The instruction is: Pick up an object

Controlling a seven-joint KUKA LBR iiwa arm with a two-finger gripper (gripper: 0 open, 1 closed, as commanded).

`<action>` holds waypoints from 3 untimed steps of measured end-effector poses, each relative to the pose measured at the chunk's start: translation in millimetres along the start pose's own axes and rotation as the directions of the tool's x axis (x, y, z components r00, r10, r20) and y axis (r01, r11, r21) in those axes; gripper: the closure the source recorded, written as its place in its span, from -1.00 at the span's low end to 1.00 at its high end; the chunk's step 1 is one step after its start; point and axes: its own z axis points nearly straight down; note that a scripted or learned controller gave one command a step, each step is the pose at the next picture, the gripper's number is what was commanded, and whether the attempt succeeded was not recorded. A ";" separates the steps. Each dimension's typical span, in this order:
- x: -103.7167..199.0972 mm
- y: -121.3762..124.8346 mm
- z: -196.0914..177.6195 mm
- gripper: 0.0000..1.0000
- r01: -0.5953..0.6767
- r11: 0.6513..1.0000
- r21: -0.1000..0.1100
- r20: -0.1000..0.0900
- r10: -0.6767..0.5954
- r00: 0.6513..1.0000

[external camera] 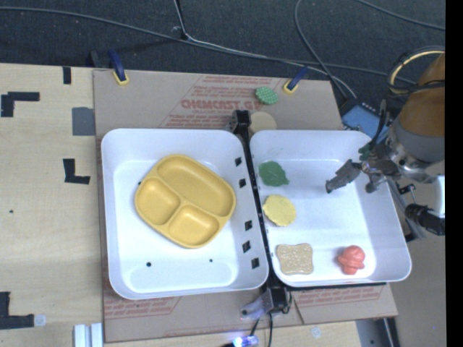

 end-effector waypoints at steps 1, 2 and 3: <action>0.2 2.7 -6.2 -1.00 0.004 1.000 -0.012 0.003 -0.003 1.000; 4.0 12.4 46.9 -1.00 0.005 1.000 -0.007 0.002 -0.005 1.000; 7.8 17.6 109.4 -1.00 0.004 1.000 -0.006 0.002 -0.004 1.000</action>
